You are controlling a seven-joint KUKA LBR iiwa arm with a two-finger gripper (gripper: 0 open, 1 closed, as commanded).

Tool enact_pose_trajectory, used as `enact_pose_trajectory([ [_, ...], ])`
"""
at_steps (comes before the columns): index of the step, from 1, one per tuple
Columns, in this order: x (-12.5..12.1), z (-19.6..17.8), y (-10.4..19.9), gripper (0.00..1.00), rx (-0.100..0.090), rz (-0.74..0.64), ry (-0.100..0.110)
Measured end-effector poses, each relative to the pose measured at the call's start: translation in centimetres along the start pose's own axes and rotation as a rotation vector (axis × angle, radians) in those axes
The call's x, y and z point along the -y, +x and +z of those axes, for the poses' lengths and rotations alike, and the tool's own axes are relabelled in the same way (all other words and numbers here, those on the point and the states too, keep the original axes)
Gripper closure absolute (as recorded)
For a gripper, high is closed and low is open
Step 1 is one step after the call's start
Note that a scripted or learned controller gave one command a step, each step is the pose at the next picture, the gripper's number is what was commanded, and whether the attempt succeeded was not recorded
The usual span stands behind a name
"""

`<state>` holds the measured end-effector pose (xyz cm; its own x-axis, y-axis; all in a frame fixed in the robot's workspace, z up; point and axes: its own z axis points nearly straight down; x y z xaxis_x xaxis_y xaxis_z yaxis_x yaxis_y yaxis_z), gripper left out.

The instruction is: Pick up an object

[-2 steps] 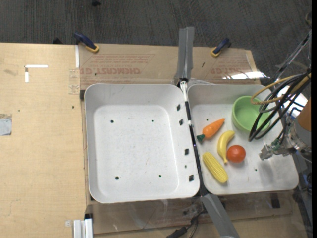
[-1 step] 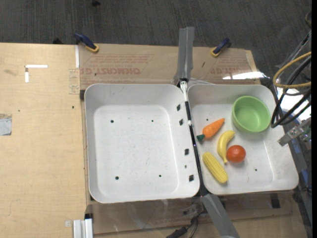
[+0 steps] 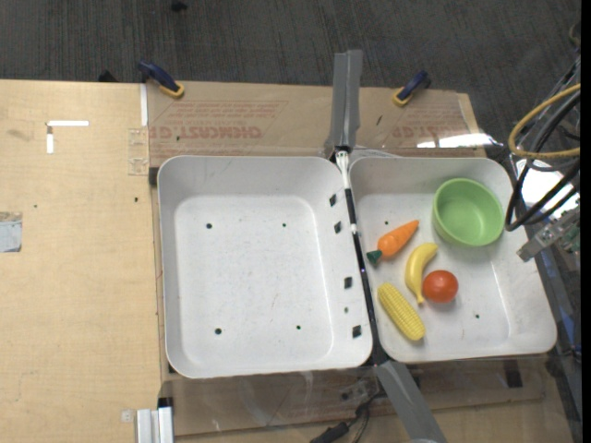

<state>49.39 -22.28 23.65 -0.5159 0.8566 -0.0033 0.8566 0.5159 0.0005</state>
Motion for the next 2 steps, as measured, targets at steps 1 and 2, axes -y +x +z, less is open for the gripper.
enact_pose_trajectory([
  [1,0.0,0.0,0.0,0.00,0.000,0.000,0.000],
  [2,-0.3,14.0,3.8,0.00,-0.003,-0.060,0.001],
])
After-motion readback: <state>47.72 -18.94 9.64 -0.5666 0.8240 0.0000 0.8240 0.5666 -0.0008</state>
